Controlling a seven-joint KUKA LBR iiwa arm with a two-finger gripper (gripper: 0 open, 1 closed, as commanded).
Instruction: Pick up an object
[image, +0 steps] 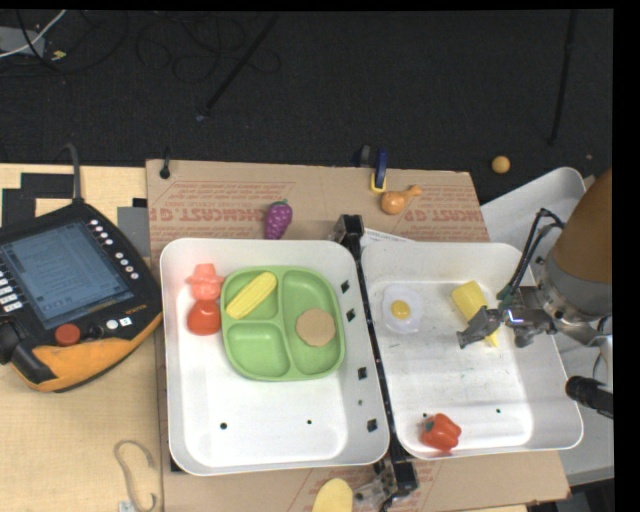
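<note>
While the gripper (482, 331) hangs low with fingers slightly apart, holding nothing, the yellow block (468, 298) lies just beyond its fingertips; it looks light, rigid, best pinched across flat sides.

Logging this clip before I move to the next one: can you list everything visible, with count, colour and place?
bins: 2, white, side by side on the bench
divided tray: 1, green, left bin
corn cob: 1, yellow, tray's upper left compartment
round disc: 1, tan, tray's right compartment
toy: 1, pink over red, left bin beside the tray
fried egg: 1, white and yellow, right bin
block: 1, yellow, right bin at the gripper
pepper: 1, red, right bin's near edge
grapes: 1, purple, cardboard behind bins
pear: 1, orange, cardboard behind bins
teach pendant: 1, black and orange, bench left
gripper: 1, dark, over right bin
</note>
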